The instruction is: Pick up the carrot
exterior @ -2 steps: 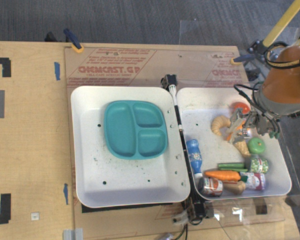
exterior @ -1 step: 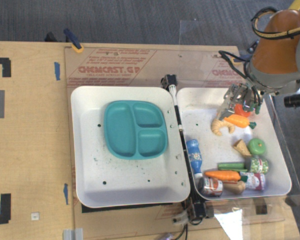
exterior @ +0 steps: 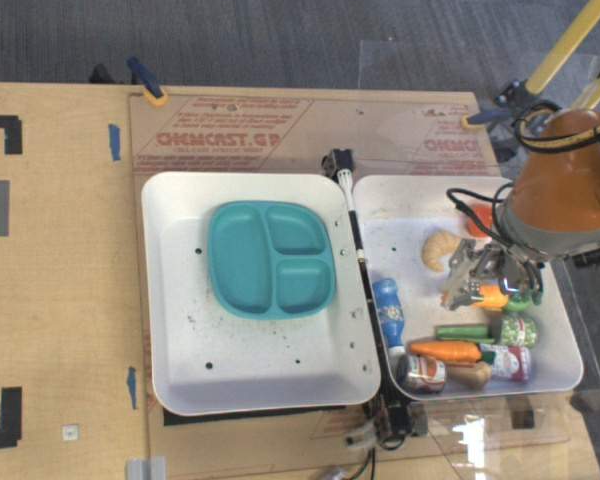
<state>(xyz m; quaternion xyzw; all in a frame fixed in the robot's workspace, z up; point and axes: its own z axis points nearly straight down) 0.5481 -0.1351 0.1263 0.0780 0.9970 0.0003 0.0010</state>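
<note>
hanging low in the right bin (exterior: 570, 353), the pincer (exterior: 477, 280) has its fingers spread and grips nothing. the carrot (exterior: 446, 350) lies near the front wall, just below, between a green stick (exterior: 464, 332) and a can (exterior: 424, 372), so the crowding leaves little room.

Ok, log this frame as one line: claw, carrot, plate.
claw: low in right bin | carrot: lying below claw, ungrasped | teal plate: left bin
</note>
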